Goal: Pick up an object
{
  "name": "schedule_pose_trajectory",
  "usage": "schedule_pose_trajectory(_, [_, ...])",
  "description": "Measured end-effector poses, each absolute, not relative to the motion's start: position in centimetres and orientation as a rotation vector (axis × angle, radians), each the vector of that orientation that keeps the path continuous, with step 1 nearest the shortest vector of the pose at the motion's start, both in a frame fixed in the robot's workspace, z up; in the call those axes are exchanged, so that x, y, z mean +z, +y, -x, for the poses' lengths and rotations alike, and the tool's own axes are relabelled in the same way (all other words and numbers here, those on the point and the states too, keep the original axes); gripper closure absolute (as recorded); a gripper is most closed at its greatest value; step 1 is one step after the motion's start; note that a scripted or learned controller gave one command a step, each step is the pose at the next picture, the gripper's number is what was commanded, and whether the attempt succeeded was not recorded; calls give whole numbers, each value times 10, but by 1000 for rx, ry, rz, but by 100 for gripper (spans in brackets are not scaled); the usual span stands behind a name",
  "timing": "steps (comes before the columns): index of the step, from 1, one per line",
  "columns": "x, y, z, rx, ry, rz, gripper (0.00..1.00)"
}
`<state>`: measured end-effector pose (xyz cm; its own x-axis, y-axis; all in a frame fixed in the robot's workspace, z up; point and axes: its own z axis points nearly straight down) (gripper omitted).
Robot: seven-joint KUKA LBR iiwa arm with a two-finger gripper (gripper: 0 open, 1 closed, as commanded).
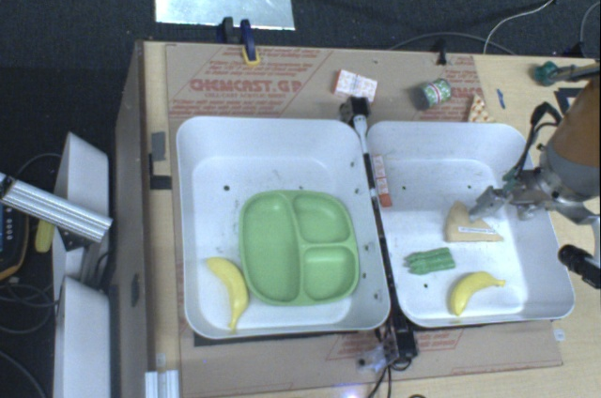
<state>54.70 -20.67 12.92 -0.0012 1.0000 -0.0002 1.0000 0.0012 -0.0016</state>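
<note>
We are seeing the gripper [490, 204] reaching in from the right, low over the right bin [413, 152], with its fingers [483, 201] pointing left toward a tan wedge-shaped object [470, 226]. The fingers are standing slightly apart, and nothing is lying between them; the wedge is sitting just below and left of the tips, so close that we cannot tell whether they are touching it. The grey arm [575, 152] is coming in over the bin's right wall.

Also in the right bin, we are looking at a small green bundle, like beans [429, 261], lying just below the wedge, and a yellow banana [471, 290] resting near the front edge, just beside the bundle.

In the left bin [202, 152], we are finding a light green divided plate [300, 246] sitting toward the front right, with a second banana [230, 289] lying against its lower left rim.

Between the two bins a thin marker-like stick [369, 163] is lying along the shared walls. On the cardboard behind the bins a small green can [435, 92] and a white tag [355, 84] are resting well apart from the gripper.
</note>
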Motion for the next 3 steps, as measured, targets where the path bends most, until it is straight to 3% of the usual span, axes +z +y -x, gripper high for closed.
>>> schedule_pose_trajectory(1, [101,-137,-558,-2,-2225,2217,0])
schedule_pose_trajectory(2, [216,-208,-540,-2,-2227,2225,0])
schedule_pose_trajectory(3, [157,-152,-576,-2,-2225,2217,0])
